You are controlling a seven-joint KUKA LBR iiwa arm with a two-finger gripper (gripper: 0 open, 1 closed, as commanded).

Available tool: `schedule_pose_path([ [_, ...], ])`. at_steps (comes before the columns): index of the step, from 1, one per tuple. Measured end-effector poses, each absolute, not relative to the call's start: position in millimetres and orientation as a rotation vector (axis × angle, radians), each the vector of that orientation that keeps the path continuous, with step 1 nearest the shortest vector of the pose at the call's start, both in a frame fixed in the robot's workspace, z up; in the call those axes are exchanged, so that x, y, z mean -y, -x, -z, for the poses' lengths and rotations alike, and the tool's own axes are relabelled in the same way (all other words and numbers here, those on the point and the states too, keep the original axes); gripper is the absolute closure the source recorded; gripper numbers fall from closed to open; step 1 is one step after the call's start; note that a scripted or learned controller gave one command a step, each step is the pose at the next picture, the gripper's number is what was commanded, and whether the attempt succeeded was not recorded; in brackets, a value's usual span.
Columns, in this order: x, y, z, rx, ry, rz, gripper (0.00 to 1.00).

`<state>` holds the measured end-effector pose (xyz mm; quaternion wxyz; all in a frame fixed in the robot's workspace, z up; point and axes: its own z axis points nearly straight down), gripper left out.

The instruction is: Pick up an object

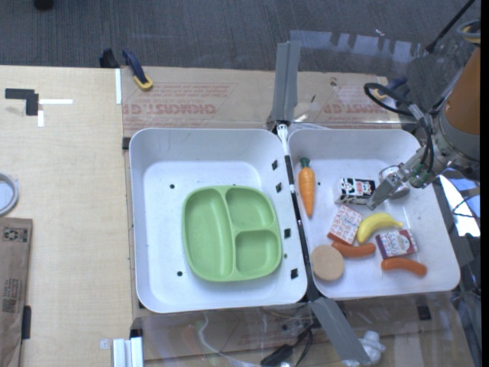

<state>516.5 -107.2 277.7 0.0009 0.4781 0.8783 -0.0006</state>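
The tool [380, 195] is hanging over the right bin [435, 281], near the little cow box [356, 189]; I cannot tell its state.

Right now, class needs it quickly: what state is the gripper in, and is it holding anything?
Gripper: over the right bin, next to the small black-and-white carton; open or shut cannot be told, and nothing is seen held.

Bright, even overhead light — soft shadows, slightly blurred detail.
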Motion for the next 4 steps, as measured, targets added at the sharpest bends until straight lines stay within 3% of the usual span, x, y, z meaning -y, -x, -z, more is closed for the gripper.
schedule_pose_path([
  [1,124,-608.6,-160,-2.697,-1.611,0.002,0.00],
  [2,125,-585.4,-109,-2.587,-1.707,-0.021,0.00],
  [3,131,-584.6,-109,-2.509,-1.830,-0.033,0.00],
  [4,141,-575.1,-136,-2.384,-2.043,0.001,0.00],
])
